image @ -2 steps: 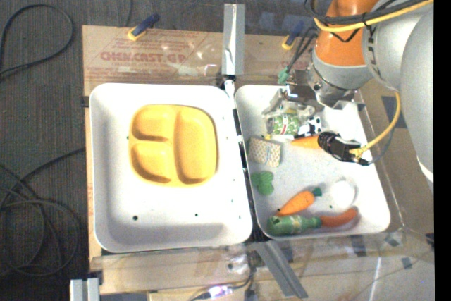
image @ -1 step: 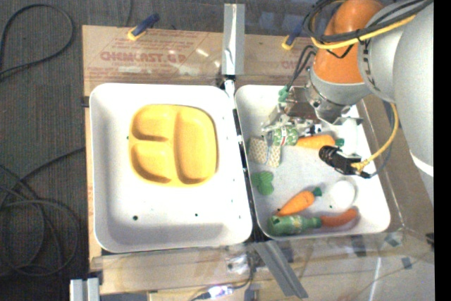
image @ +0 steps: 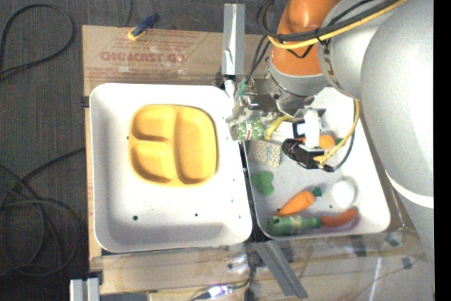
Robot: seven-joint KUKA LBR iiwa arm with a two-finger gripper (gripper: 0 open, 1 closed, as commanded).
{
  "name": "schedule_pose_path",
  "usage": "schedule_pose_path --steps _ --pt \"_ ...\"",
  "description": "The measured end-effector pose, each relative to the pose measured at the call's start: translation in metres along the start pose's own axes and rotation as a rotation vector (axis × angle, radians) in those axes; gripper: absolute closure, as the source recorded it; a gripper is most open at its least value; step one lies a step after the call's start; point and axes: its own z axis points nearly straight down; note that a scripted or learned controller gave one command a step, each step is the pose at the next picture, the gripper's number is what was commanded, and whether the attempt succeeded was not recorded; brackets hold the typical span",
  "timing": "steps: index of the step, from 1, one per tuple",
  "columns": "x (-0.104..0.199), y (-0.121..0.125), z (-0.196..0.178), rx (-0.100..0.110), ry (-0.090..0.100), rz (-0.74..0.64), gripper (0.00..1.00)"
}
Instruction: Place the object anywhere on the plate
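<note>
**Object hard to single out, plate waiting in the left bin**

The object I am meant to move could be any of several items in the right bin [image: 366, 222]; I cannot tell which one is the target. The plate [image: 174, 144], yellow with three compartments, sits in the far half of the left bin [image: 113, 222], and I see nothing lying on it.

From my screen the arm [image: 394, 81] comes in from the right, its orange band [image: 310, 17] over the far edge of the right bin. The gripper [image: 248, 125] hangs above the divide between the two bins, at the left side of the right bin. A small green and white patterned thing sits right at its tip, but I cannot tell whether the jaws are open, closed, or gripping it.

In the right bin, a green leafy piece [image: 263, 182] lies near the left wall, just nearer than the gripper. A carrot [image: 298, 202] lies nearer still, tilted, towards the middle. Along the near wall lie a green bottle-like item [image: 292, 224] and a red-orange sausage-shaped item [image: 340, 217], almost end to end. A white round item [image: 344, 192] rests just beyond the red one. A black and white fitting with yellow cable [image: 310, 141] hangs from the wrist over the middle of the bin.
</note>
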Motion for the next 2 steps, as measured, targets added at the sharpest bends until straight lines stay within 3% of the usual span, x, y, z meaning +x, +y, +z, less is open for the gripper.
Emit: schedule_pose_path --steps 1,2 --pt "0.0465 0.0061 0.0042 -0.002 0.000 -0.522 1.00" --pt "0.0463 0.0062 0.0041 -0.002 0.000 -0.521 0.00"
